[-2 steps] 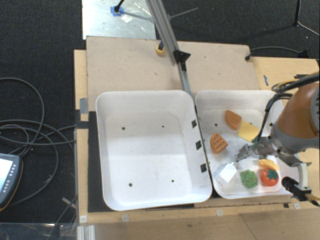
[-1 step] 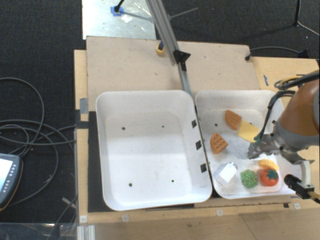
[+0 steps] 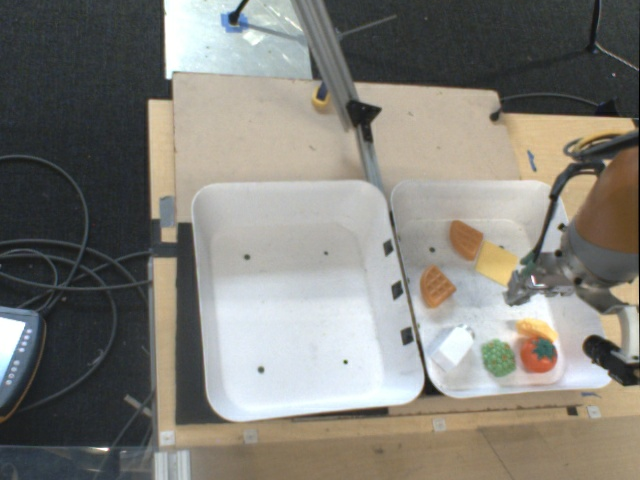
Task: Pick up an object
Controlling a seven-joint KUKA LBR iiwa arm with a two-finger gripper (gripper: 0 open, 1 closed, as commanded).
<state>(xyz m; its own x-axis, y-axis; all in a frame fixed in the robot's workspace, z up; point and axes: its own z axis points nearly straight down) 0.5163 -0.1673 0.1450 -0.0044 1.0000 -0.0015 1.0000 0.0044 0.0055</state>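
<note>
The right bin [image 3: 480,200] holds several toy foods: an orange bread piece [image 3: 465,239], a yellow cheese slice [image 3: 496,263], a waffle-like brown piece [image 3: 437,287], a white block [image 3: 454,346], a green bumpy piece [image 3: 498,357], a red tomato [image 3: 540,355] and a small yellow piece [image 3: 535,327]. My gripper [image 3: 522,290] hangs low in the bin, just right of the cheese slice and above the yellow piece. Nothing is visibly between its fingers.
The left bin [image 3: 290,298] lies beside the right one. A grey pole [image 3: 330,48] slants across the back of the bench. Cables trail on the floor at the left, and a black cable runs along the arm at the right.
</note>
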